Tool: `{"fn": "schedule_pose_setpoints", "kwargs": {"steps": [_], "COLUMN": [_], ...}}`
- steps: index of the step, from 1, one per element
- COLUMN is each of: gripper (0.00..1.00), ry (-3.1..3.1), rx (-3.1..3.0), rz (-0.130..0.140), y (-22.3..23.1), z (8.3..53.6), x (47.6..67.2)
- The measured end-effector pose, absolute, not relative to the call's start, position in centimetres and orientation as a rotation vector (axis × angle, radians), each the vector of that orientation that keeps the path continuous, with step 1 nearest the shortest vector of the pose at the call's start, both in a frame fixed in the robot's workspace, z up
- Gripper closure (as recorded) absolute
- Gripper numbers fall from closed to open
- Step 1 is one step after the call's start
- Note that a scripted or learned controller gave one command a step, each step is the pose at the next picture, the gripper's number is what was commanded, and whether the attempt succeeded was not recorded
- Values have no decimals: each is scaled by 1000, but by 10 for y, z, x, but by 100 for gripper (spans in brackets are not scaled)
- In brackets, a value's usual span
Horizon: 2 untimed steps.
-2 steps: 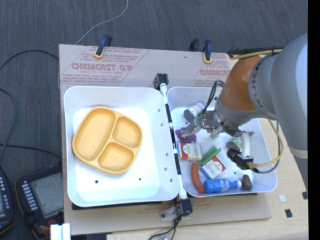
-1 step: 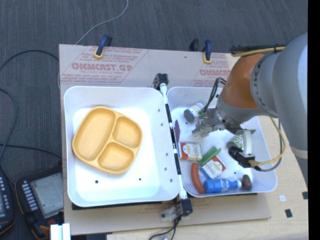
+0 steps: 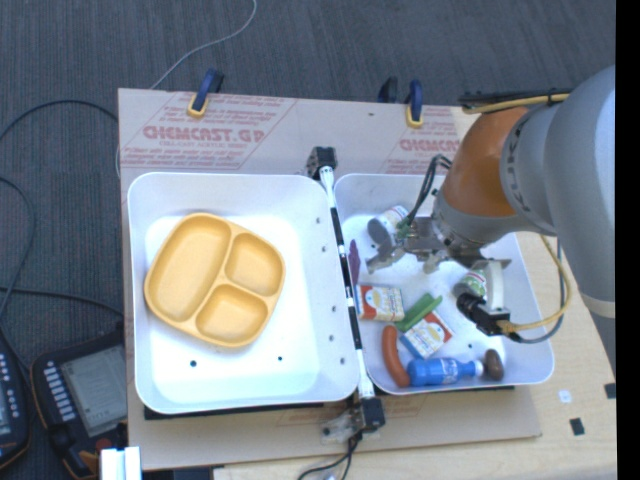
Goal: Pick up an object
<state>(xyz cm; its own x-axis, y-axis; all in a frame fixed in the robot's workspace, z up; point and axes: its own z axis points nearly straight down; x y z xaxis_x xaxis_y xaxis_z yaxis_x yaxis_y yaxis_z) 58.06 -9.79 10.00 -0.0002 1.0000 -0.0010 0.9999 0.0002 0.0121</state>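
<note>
Arm reaching into right bin (image 3: pixel 540 368), gripper (image 3: pixel 408 248) hovering just above the small carton (image 3: pixel 381 303), jaw state unclear, nothing visibly gripped; next it's needing a descent onto that carton.

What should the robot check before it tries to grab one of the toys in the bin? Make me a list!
1. Gripper is over the right bin, where the toys are: ok.
2. Nothing seen between the fingers yet: cannot tell, the wrist hides them.
3. A toy sits right under the gripper: cannot tell.
4. Toys lie apart enough to grab one: not ok. The red sausage, blue bottle, green bean and small carton crowd together.
5. The black cable stays clear of the toys: not ok, it loops over the bin.
6. The yellow plate in the left bin is out of the way: ok.
</note>
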Motion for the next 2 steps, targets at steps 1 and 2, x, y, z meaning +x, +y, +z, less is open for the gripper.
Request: {"fn": "schedule_pose_setpoints", "kwargs": {"steps": [1, 2], "gripper": [0, 0], "ry": [2214, 2210], "rx": [2216, 2211], "rz": [8, 12], "y": [-102, -99], "z": [88, 89], "x": [512, 489]}}
